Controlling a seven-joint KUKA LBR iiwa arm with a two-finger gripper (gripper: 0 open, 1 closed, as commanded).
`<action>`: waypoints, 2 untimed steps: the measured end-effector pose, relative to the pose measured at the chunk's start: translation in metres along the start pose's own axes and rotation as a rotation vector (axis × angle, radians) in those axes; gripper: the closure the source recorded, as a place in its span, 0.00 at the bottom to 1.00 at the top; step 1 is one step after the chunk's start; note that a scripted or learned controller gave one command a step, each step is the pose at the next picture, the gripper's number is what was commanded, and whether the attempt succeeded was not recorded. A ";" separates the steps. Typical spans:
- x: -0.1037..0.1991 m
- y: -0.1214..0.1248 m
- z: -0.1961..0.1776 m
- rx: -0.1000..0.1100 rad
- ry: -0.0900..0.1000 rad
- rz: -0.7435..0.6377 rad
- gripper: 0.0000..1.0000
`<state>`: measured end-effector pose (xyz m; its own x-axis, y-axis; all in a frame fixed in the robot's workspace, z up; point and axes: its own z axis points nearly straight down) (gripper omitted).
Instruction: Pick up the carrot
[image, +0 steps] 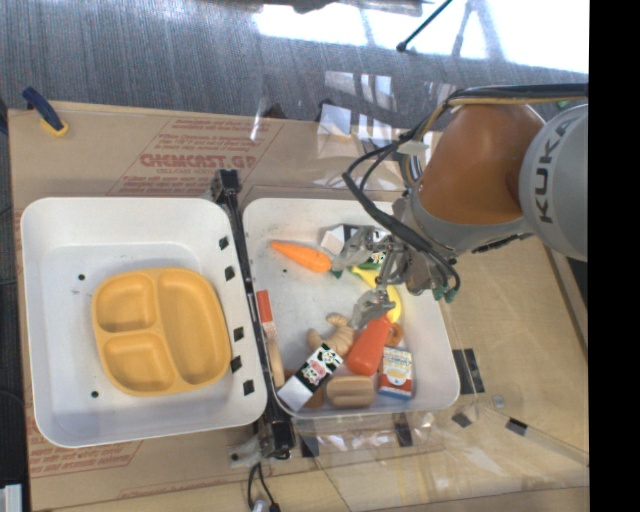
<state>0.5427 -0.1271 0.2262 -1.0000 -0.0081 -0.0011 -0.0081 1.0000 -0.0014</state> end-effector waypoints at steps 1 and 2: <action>-0.063 -0.016 0.117 -0.005 0.011 -0.091 0.00; -0.084 -0.047 0.133 0.000 -0.001 0.263 0.00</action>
<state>0.6275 -0.1736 0.0930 -0.9677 0.2520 -0.0026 0.2520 0.9677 -0.0007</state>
